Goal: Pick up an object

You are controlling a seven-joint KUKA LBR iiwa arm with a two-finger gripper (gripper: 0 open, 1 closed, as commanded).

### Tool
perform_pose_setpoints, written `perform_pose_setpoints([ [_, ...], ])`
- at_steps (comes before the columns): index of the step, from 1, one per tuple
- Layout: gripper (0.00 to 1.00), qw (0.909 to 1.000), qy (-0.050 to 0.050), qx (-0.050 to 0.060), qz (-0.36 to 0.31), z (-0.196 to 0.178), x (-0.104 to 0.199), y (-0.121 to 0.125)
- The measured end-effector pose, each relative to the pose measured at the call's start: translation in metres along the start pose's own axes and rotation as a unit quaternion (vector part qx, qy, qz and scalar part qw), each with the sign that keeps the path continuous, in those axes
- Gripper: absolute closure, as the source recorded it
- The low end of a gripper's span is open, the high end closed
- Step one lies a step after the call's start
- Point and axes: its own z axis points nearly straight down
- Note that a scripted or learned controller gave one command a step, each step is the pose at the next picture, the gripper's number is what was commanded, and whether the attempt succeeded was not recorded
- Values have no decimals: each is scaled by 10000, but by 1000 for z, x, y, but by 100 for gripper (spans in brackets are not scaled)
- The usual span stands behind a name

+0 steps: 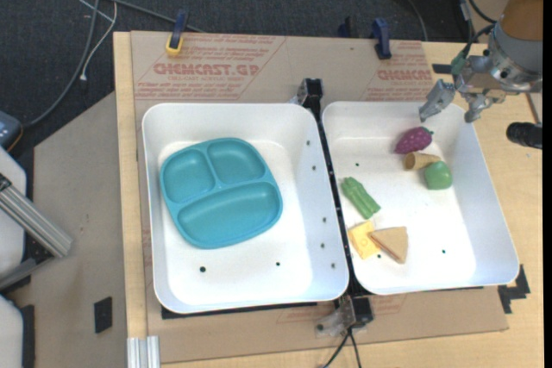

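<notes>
Two bins [155, 185]: teal plate [222, 190] at left; green pickle [360, 196], cheese [360, 239], bread [391, 243], purple grapes [414, 139], green ball [437, 175] right of centre. Gripper [455, 105] upper right, fingers spread wide, empty. Approach step; next, lower onto grapes, probably.

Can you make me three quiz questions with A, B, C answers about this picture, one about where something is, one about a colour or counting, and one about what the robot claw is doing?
1. Where is the teal plate?
A. Left bin
B. Right bin
C. On the floor

2. What colour is the long toy lying nearest the wall between the bins?
A. Red
B. Green
C. Blue

3. What is the gripper doing?
A. Squeezing the purple grapes
B. Open, with nothing between its fingers
C. Lifting the plate

Answers: 1 A, the plate lies in the left bin. 2 B, it is green. 3 B, the fingers stand apart above the right bin's far corner, and the purple grapes lie below them.
</notes>
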Motion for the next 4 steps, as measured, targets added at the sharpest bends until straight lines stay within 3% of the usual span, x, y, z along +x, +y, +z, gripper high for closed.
perform_pose_setpoints([
  [1, 0, 10000, -13, -73, -16, -10, 1, 2],
  [3, 0, 10000, -14, -68, -25, 112, 6, 7],
  [4, 0, 10000, -14, -64, -24, 129, 7, 8],
])
